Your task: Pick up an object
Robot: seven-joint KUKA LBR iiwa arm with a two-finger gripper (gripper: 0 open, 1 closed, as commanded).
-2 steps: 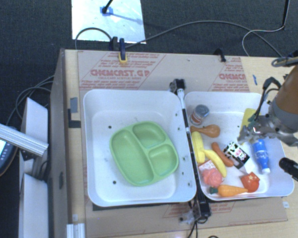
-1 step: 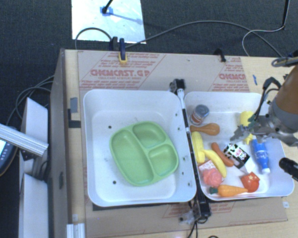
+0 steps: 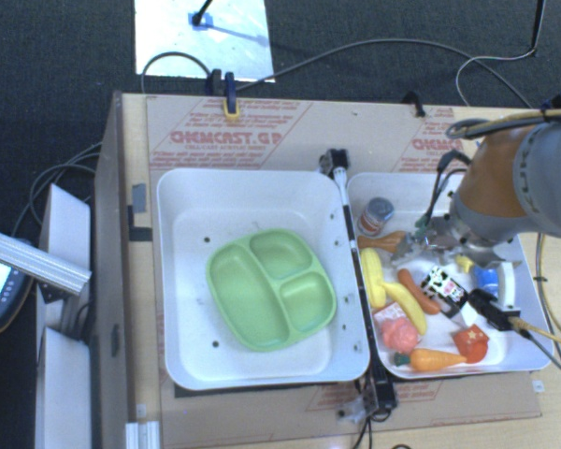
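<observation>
- The grey arm (image 3: 533,181) is reaching in from the right of the frame, over the right bin (image 3: 533,368), with its orange band sitting above the bin's upper right part.
- The claw (image 3: 430,239) is hanging low over the upper middle of the right bin, just right of an orange piece (image 3: 383,243); I cannot tell whether it is open or closed, and nothing is showing in its grip.
- The things to pick are all lying in the right bin, at the right of the frame.
- A small can (image 3: 377,215) is standing in that bin's upper left corner.
- A banana (image 3: 393,293) is lying along the bin's left side, with a red-orange stick (image 3: 416,288) lying slantwise just beside it on the right.
- A pink lump (image 3: 395,330) is sitting below the banana, and a carrot (image 3: 435,358) is lying along the bin's lower edge.
- A red piece (image 3: 472,342) is resting just right of the carrot, and a blue thing (image 3: 486,279) is lying further up, near the arm.
- The left bin (image 3: 182,251) is holding a green divided plate (image 3: 271,288) at its middle.
- Both bins are sitting side by side on the desk (image 3: 262,129).
</observation>
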